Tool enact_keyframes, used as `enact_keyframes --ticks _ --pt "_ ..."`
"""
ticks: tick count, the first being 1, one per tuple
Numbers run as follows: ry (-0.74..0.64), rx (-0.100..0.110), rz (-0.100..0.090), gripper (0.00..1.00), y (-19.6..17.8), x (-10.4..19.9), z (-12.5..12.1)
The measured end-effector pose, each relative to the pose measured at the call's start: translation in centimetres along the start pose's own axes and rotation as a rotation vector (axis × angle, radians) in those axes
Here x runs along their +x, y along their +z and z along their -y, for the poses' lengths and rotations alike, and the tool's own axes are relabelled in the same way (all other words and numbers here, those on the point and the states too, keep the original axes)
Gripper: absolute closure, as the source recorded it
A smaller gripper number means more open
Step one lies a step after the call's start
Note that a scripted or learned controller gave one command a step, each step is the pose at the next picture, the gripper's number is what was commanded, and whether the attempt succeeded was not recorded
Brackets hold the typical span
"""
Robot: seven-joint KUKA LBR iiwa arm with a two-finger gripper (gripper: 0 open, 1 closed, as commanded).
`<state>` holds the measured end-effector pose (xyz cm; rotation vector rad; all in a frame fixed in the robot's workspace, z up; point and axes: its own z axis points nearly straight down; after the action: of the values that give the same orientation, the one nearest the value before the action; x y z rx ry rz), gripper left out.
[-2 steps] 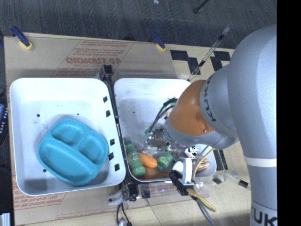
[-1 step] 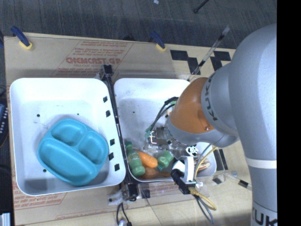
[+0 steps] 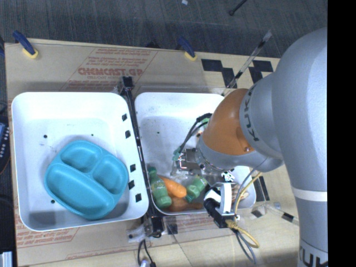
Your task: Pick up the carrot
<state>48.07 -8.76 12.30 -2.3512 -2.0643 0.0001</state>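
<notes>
An orange carrot (image 3: 174, 188) lies near the front of the right bin (image 3: 161, 113), among green vegetable pieces (image 3: 160, 196) and a second orange item (image 3: 181, 205) just in front of it. My gripper (image 3: 192, 177) hangs low over this pile, directly right of the carrot, under the orange wrist band (image 3: 225, 129). The wrist and cables hide much of the gripper. I cannot make out anything held in it.
The left bin (image 3: 33, 107) holds a blue divided plate (image 3: 86, 178). A black divider runs between the two bins. The grey arm covers the right bin's right side. Blue clamps sit on the cardboard behind the bins.
</notes>
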Motion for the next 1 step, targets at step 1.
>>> enact_keyframes --ticks 1 --pt "-0.001 0.0 0.001 0.0 0.0 -0.01 0.0"
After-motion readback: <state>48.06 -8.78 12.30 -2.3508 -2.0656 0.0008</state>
